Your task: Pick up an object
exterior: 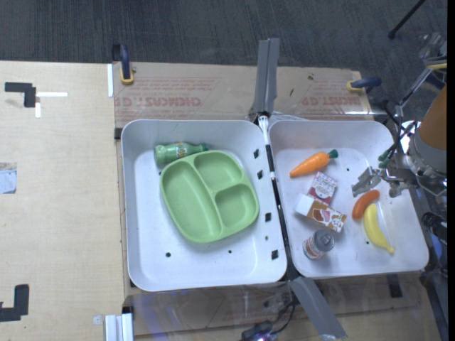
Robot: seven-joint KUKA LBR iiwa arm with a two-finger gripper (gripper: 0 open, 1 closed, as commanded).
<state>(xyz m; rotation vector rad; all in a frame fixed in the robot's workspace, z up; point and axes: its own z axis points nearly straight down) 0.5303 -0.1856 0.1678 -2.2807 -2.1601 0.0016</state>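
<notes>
My gripper hangs over the right bin, near its right side, fingers open with nothing between them. Just below it lies a small orange-red piece, close to the fingertips but not held. A yellow banana lies beside that piece. Further left are an orange carrot, a small red-and-white carton, a white and brown box and a small can.
The left bin holds a green divided plate and a green bottle lying behind it. A grey divider stands between the bins at the back. The arm's body crowds the right bin's right wall.
</notes>
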